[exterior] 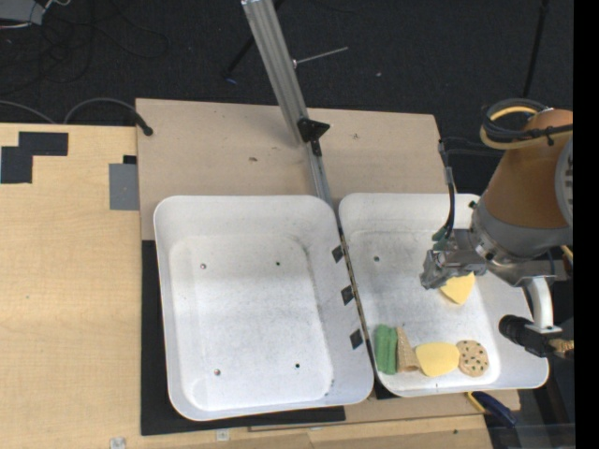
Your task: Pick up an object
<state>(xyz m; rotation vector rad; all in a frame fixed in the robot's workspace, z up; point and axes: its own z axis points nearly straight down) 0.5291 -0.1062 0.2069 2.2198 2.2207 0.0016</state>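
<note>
My gripper (444, 271) hangs low over the middle of the right bin (393, 223), below the arm's orange band. A yellow wedge-shaped piece (459, 291) lies right against the gripper's lower right side, partly covered by it; I cannot tell whether it is gripped or just resting on the bin floor. Along the bin's front edge lie a green pod-like object (385, 349), a tan piece (405, 348), a yellow rounded piece (436, 359) and a brown speckled cookie (473, 357).
The left bin (187, 251) stands beside the right one, sharing a divider with black clips (347, 295). A slanted metal rail (281, 73) rises behind the bins. The arm's body (524, 190) overhangs the right bin's right side.
</note>
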